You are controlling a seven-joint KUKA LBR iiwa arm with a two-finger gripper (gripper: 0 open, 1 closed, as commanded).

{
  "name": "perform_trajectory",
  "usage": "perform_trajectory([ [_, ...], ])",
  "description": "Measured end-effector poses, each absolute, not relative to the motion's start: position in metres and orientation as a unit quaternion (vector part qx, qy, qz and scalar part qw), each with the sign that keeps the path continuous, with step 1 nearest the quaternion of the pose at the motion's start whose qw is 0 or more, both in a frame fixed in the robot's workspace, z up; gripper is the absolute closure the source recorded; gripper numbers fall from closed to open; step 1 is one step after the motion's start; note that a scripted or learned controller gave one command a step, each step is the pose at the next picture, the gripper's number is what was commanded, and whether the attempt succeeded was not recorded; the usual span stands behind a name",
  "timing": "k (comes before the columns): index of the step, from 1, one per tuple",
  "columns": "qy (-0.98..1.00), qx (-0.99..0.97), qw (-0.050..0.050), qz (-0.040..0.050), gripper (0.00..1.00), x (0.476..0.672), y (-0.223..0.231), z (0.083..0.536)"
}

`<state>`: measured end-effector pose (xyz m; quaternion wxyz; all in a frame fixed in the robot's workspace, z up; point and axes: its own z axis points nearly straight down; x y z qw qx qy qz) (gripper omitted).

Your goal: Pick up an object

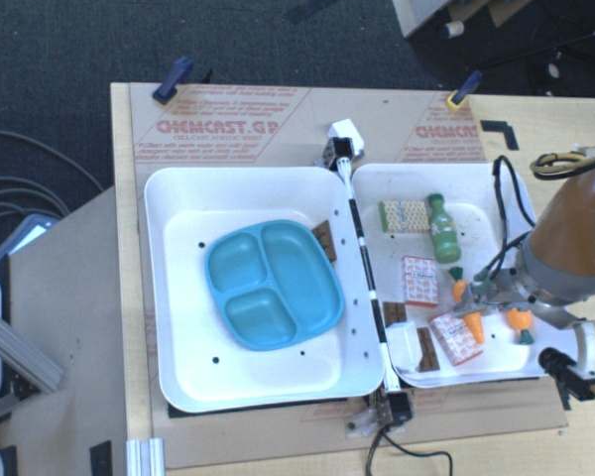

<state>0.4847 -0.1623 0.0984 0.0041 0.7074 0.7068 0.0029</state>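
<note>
The right bin (476, 177) holds a scatter of small things, any of them a candidate for the pick. A green bottle (442, 229) with a white label band lies near the bin's far edge, its long axis running from far to near, its cap toward the far edge. Just left of it lies a flat speckled packet (404, 215), lengthwise across the bin. Toward the middle sits a small red-and-white card (420, 279), and near the bin's near edge a similar red-patterned packet (457, 338) lies tilted, beside a dark brown bar (425, 348) and a white piece (404, 343) at the near left corner. Small orange pieces lie around the arm's tip: one (459, 289) left of it, one (474, 326) on the red-patterned packet, one (519, 317) toward the right edge. The end effector (484, 296) hangs low over the bin's right half, among these orange pieces; I cannot tell how it is set, nor whether anything is in it. The left bin (178, 206) carries a blue divided plate (275, 284) in its middle, set at a slant. Both bins rest on the table (139, 266).
</note>
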Motion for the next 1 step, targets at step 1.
perform_trajectory([
  [1, 0.708, 0.707, 0.000, 0.0007, 1.00, 0.5789, -0.1033, 0.1667],
])
